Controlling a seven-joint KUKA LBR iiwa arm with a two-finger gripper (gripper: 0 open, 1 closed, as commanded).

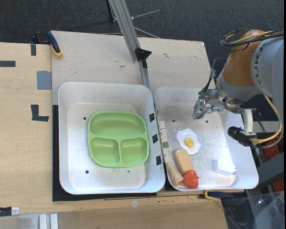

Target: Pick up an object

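Observation:
In the right bin (174, 95) lie a toy fried egg (188, 141), a tan bread-like block (183, 160), a red tomato (190, 179) and a small white piece (223, 167). My gripper (199, 111) hangs over the bin's upper middle, above and slightly right of the fried egg. Nothing shows between its fingers. The grey arm with its orange band (240, 63) reaches in from the right.
The left bin (69, 128) holds a green divided plate (118, 138). A grey metal pole (128, 27) slants across the back to the gap between the bins. Cables (257, 137) and a black fitting hang at the right bin's right edge.

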